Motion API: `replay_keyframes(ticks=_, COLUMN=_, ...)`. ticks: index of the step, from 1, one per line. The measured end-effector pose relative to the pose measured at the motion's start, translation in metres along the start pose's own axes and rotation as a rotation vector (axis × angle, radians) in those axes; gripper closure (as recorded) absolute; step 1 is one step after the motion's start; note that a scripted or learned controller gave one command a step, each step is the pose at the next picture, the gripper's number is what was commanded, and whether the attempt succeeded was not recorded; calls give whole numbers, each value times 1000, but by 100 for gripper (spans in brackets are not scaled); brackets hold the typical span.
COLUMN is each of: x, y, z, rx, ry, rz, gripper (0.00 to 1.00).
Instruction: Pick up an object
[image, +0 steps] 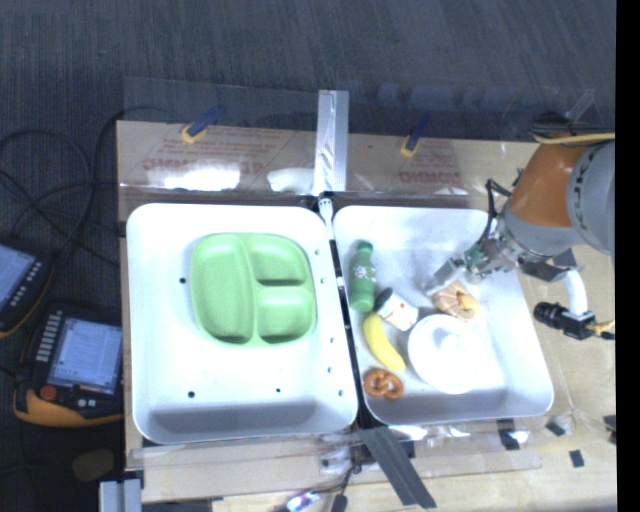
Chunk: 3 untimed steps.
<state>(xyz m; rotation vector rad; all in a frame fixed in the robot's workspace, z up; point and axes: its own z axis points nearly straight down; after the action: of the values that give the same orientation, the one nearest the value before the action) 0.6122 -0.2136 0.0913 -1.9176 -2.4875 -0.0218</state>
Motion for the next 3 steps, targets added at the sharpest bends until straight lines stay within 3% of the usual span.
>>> replay_keyframes(ticks=1, x=-4, y=-1, z=-8, rx=-3, ry=-13, rz=3, gripper=100)
replay_keyframes(ticks=2, x=-2, y=0, z=-8, rx=-1, ry=-9, rz=1, gripper=0)
replay_keyframes(ticks=3, x=75, y=-2, z=-84, rx=11, ry=-9, rz=-154, gripper=0)
